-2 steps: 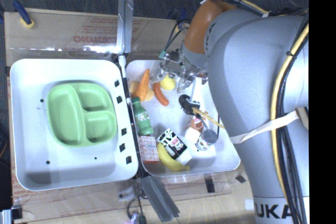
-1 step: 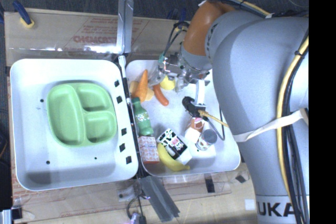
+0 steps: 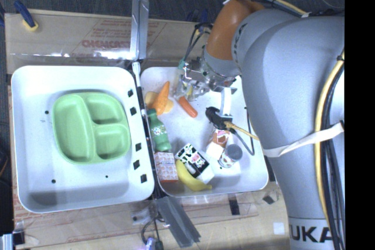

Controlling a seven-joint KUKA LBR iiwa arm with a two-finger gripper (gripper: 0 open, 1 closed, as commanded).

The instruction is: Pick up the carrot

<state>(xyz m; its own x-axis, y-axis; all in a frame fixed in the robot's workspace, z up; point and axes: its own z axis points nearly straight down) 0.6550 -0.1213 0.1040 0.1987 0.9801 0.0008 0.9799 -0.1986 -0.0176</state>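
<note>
The carrot (image 3: pixel 187 107), a short orange-red stick, lies at a slant near the back middle of the right bin (image 3: pixel 255 175). My gripper (image 3: pixel 190 82) hangs over the back of that bin, just above and behind the carrot's upper end. Nothing can be seen held in it. The grey arm with its orange band (image 3: pixel 225 32) reaches in from the right and hides the bin's right wall.
An orange pointed piece (image 3: pixel 163 95) and a yellowish item (image 3: pixel 151 99) lie left of the carrot. A green bottle (image 3: pixel 159 131), a small red box (image 3: pixel 166 165), a black-and-white carton (image 3: pixel 194 161), a banana (image 3: pixel 190 180) and white cups (image 3: pixel 227 156) crowd the front. The left bin (image 3: pixel 29 184) holds a green divided tray (image 3: pixel 91 126).
</note>
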